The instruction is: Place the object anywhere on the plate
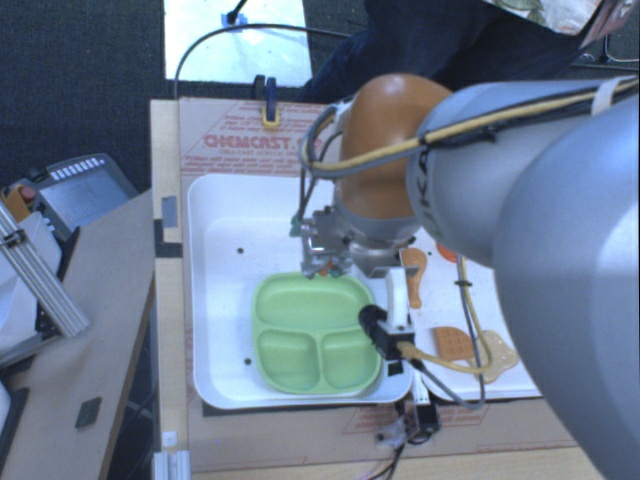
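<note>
My claw [322, 260] hangs right over the far edge of the green plate [310, 333], which sits in the left white bin [225, 268]. I cannot tell if my claw is squeezed or let go, or if it has anything in it. The plate lies just below and toward the near side, so I must drop down there.

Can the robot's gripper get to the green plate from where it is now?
Probably yes. The gripper hangs right over the far rim of the green plate in the left bin, and nothing sits between them. Its fingers are hidden under the wrist.
</note>
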Motion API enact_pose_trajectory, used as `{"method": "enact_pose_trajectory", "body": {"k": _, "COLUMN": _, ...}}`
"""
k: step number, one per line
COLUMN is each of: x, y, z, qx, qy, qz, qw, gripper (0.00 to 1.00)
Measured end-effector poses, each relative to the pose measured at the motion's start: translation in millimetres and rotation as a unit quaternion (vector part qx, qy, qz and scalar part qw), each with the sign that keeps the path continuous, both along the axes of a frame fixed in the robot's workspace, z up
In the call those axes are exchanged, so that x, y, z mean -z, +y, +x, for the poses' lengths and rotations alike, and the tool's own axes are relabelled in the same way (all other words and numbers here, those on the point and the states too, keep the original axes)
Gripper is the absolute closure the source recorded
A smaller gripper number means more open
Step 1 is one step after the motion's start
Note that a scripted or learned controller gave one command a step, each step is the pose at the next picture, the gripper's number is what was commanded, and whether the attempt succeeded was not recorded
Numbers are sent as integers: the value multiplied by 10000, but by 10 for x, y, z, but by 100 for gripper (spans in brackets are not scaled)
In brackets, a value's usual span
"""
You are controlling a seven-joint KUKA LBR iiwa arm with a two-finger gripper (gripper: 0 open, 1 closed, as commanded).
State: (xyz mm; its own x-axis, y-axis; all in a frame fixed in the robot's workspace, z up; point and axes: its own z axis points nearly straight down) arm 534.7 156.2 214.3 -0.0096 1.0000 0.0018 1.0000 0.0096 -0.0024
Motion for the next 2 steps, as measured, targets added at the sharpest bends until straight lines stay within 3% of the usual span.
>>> {"method": "enact_pose_trajectory", "body": {"k": 1, "x": -17, "y": -44, "z": -12, "qx": 34, "qy": -9, "qz": -8, "qw": 10000, "gripper": 100}}
{"method": "enact_pose_trajectory", "body": {"k": 2, "x": -18, "y": -44, "z": -11, "qx": 35, "qy": -11, "qz": -7, "qw": 10000, "gripper": 0}}
